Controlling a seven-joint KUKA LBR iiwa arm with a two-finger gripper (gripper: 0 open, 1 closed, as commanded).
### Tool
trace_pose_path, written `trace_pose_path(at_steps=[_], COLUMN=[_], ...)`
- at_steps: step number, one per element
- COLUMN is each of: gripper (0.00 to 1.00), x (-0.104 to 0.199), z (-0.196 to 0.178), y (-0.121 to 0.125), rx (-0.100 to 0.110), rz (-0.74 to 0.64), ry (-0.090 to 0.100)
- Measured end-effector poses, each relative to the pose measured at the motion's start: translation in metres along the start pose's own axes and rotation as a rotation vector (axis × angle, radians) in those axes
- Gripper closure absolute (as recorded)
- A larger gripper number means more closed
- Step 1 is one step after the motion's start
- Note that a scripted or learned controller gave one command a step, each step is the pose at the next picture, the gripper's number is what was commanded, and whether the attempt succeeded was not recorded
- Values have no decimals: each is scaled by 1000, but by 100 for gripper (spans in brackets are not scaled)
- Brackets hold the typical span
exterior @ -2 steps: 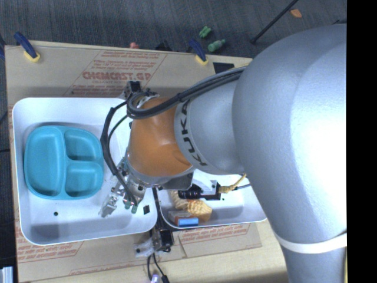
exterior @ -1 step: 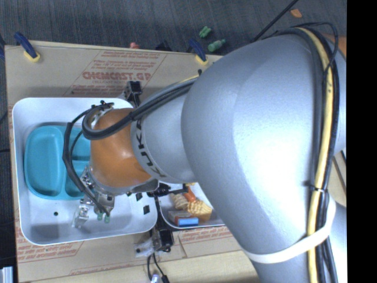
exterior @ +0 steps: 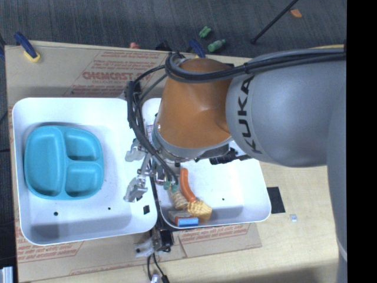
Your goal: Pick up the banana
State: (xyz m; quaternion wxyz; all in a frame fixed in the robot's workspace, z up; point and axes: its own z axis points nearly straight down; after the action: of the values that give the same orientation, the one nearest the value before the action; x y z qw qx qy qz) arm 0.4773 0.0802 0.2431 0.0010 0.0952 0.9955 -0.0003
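Note:
My gripper (exterior: 135, 173) hangs low over the seam between the two bins, at the right edge of the left bin (exterior: 35, 114). Its two silver fingers (exterior: 135, 190) stand apart, with only white bin floor between them. The orange band and grey body of the arm cover most of the right bin (exterior: 250, 202), hiding what lies under them. At the front of that bin, just right of the gripper, I see an orange carrot-like piece (exterior: 185, 183), a tan-yellow knobbly item (exterior: 196, 208), a small green piece (exterior: 171, 185) and a blue and red item (exterior: 187, 221).
A light-blue divided plate (exterior: 63, 161) lies in the left half of the left bin. Black cables (exterior: 136, 114) loop down along the arm's left side. Cardboard (exterior: 100, 69) lines the bench under the bins, with a blue clamp (exterior: 26, 46) at the back left.

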Motion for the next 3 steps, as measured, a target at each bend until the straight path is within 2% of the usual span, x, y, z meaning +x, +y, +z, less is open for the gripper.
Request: trace_pose_path(at_steps=[1, 2, 3], gripper=[0, 100, 100], x=[5, 2, -47], z=[148, 137, 151], y=[44, 46, 62], rx=[-2, -4, 7], rz=[-897, -895, -529], ry=[-18, -30, 20])
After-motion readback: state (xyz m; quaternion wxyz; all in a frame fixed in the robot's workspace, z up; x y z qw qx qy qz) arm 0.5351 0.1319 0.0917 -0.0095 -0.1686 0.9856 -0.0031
